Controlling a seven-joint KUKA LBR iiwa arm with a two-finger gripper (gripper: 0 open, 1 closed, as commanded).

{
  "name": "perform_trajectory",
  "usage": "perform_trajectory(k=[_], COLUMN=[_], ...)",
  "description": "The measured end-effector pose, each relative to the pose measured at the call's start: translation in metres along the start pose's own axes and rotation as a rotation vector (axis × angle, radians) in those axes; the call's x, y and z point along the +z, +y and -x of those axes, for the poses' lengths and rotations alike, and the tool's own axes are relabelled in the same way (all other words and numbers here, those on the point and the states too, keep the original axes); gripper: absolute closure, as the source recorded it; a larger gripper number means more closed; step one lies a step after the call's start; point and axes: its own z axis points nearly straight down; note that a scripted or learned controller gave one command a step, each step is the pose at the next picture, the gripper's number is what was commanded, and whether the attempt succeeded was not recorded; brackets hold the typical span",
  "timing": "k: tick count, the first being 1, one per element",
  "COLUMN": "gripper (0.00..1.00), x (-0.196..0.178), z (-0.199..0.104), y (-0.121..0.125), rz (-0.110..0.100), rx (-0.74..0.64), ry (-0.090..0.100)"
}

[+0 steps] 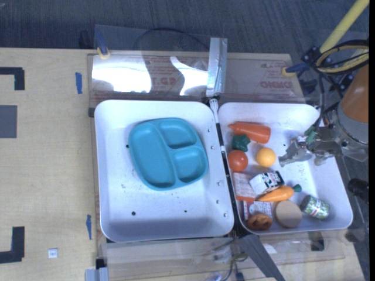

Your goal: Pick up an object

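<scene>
Over the right bin (266, 111), near its right wall, the pincer (291, 153) hangs low above bare white floor, its metal tips pointing left toward the yellow ball (266, 156); whether those tips are apart or together I cannot tell, and nothing shows between them. Left of the ball sits a red tomato (237, 160), with a dark green piece (240, 142) just above it. Above the ball lies a long orange-red carrot (251, 131) across the bin's upper part. Below the ball rests a small white carton with black marks (266, 181), touching a smaller orange carrot (275, 194) that slants up to the right. Left of the carton lies a flat red-and-white packet (241, 186). Further below the ball, along the bin's lower edge, sit a brown-red item (259, 220), a tan rounded lump (287, 213) and a green tin (314, 207) on its side. Well left of the ball, the left bin (114, 174) holds a blue divided plate (168, 153). Both bins sit on the counter (44, 157).
</scene>
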Motion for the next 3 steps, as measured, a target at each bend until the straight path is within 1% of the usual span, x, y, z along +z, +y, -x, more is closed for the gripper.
perform_trajectory(k=[1, 2, 3], gripper=[0.00, 0.00, 0.00], x=[-0.074, 0.063, 0.141], z=[-0.025, -0.040, -0.016], y=[-0.019, 0.009, 0.045], rz=[0.008, -0.005, 0.022], rx=[-0.292, -0.469, -0.506], ry=[-0.004, 0.001, -0.010])
